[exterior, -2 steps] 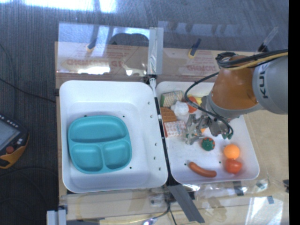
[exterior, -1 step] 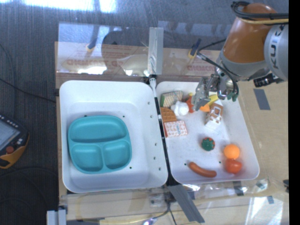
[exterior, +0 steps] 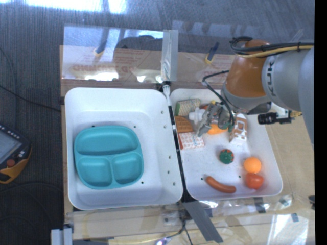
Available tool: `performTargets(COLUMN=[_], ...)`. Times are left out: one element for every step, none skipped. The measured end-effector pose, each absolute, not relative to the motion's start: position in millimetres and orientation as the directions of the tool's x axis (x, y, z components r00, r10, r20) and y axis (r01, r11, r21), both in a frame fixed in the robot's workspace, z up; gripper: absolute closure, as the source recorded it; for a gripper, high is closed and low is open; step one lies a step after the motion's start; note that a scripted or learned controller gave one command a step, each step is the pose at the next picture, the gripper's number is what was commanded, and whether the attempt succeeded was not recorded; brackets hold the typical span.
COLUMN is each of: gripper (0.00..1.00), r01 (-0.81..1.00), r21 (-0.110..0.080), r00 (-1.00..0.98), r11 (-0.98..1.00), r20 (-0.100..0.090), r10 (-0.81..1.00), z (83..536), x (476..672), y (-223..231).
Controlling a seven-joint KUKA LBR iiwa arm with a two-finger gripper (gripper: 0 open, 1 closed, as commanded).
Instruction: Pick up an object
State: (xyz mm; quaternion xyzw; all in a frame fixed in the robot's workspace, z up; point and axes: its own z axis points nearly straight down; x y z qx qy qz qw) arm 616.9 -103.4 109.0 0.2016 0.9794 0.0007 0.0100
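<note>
Objects for picking all sit in the right bin, the landmark here. At its upper left: a greenish packet, a brown box just below it, and a red-and-white checked packet below that; print on all three too small to read. A white carton with red markings lies right of centre, label unreadable. An orange piece lies between the checked packet and the carton, partly under the arm's tooling. Lower in the bin: a dark green round item near centre, an orange fruit to its lower right, a red tomato-like ball touching the orange from below, a reddish sausage along the front wall.

Pincer is low over the bin's upper middle, among the packets; fingers blur into clutter, so cannot tell if they are spread or closed, or if anything is held. Grey arm with orange band enters over the bin's far right corner.

Left bin, touching the right bin's left wall, holds a teal three-section tray. Both bins rest on the counter.
</note>
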Motion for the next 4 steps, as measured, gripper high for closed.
performTargets(gripper=[1.00,1.00,1.00,1.00], r01=[0.551,0.673,0.772,0.814], r21=[0.000,-0.001,-0.001,-0.002], r00=[-0.835,-0.740,-0.636,-0.581], r11=[0.835,0.740,0.636,0.581], r20=[-0.002,-0.001,-0.003,-0.003], r10=[0.551,0.673,0.772,0.814], z=[184,222,268,277], x=[573.1,543.0,572.4,622.3], y=[-45,13,19,62])
